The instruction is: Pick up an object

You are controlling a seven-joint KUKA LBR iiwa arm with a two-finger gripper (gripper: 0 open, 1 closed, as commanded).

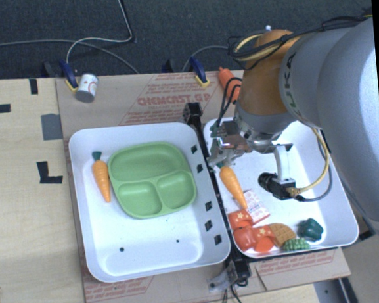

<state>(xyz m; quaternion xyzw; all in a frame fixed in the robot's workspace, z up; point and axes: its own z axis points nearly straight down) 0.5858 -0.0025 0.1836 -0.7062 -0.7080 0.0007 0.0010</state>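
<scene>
**Pick not yet made: gripper low over the right bin, nothing seen in its grasp**

The arm (316, 97) takes up the upper right of the frame, grey with its orange band, reaching down and left into the right bin (337, 217). That bin sits in the lower right of centre, touching the left bin (89, 209) along their shared wall in the middle of the frame.

In the left bin, a green divided plate (154, 179) lies at the centre, and 1 carrot (101, 178) lies just beside its left edge. These look untouched by the work in hand.

The gripper (225, 149) is in the upper left corner of the right bin, close to the dividing wall. Whether its jaws are open or closed cannot be told from this view; the metal parts there are too cluttered to read. No object shows between them, so no grasp can be claimed.

The likeliest target is the second carrot (232, 185), lying at a slant just below the gripper, its upper end near or perhaps touching the gripper's lower parts; which of the 2 I cannot tell. Below it, along the bin's lower edge, lie a red-and-white packet (254, 204), red pieces (248, 233), a tan cracker-like piece (277, 231) and a dark green piece (310, 229).

By my judgement the approach is largely done; closing on an object and lifting it clear both remain.
</scene>
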